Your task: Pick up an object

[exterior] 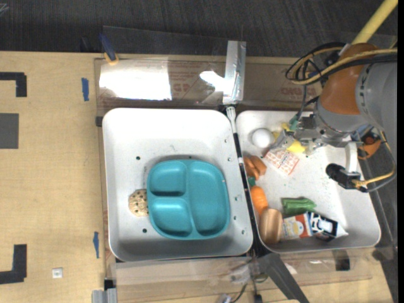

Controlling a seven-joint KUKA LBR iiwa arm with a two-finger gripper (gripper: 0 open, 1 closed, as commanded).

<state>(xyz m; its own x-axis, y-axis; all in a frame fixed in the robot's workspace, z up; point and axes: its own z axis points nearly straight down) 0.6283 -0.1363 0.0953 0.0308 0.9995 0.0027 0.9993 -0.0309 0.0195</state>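
Observation:
My gripper (295, 137) hangs low over the back of the right bin (360, 210), reaching in from the right. A small yellow thing (294, 148) lies right under it, next to a red-and-white packet (282, 161). Just to the left rests a white ball (260, 137). Along the bin's left side lie a brownish-orange piece (255, 166), an orange carrot-like thing (259, 198) and a tan rounded thing (271, 225). Toward the front are a green object (298, 204) and a small carton (314, 226) printed in black and white.
The left bin (126, 137) holds a teal divided plate (187, 197) with a speckled cookie (137, 202) at its left edge. A clear plastic sheet (164, 81) and a metal strip stand behind the bins. Bare bench stretches to the left.

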